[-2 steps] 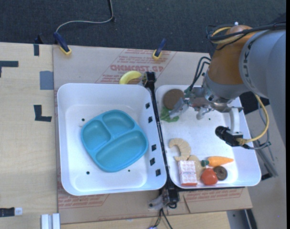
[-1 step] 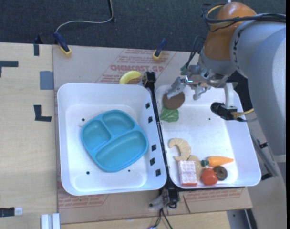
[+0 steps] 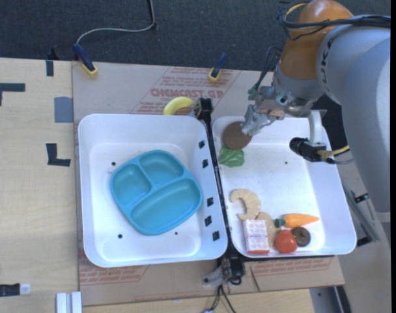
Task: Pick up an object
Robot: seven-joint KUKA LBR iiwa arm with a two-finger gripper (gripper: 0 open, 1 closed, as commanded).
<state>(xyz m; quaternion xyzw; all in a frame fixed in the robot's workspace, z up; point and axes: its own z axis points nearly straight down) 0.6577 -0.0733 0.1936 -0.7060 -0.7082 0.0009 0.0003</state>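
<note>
Table point(image 3: 28, 175): carries two white bins side by side, near its right edge
Left bin point(image 3: 94, 240): holds one blue divided plate point(image 3: 156, 191), lying flat near its middle
Right bin point(image 3: 328, 201): a green leafy piece point(image 3: 231, 157) by its far-left corner; a croissant point(image 3: 246, 201) mid-left; along the near edge a red-and-white packet point(image 3: 255, 235), a carrot point(image 3: 297, 220), a tomato point(image 3: 285, 241) and a dark round piece point(image 3: 302, 237)
Gripper point(image 3: 247, 128): over the right bin's far-left corner, apparently pinching a brown round object point(image 3: 234, 135); the object sits above the green piece
Progress: grasp looks made, judging by the contact; a clear lift is not yet certain
Outside the bins: a banana point(image 3: 177, 105) on the table past the left bin's far edge
</note>
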